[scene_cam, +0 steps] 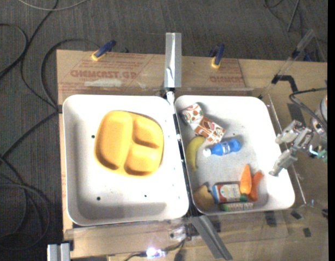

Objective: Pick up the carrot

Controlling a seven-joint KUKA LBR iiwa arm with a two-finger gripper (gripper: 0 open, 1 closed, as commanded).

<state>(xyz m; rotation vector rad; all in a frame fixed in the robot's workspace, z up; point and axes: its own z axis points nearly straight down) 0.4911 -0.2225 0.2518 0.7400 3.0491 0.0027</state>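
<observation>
Orange carrot (246, 179) lies beside a juice box (228, 191); open, empty jaws (287, 148) hover nearby.

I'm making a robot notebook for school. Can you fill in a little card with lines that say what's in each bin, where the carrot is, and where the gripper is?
left bin: yellow divided tray
right bin: banana, blue bottle, juice box, two small cartons, carrot
carrot: near right corner of right bin, beside juice box
gripper: at right bin's right rim, apart from carrot, holding nothing
carrot picked up: not yet
</observation>
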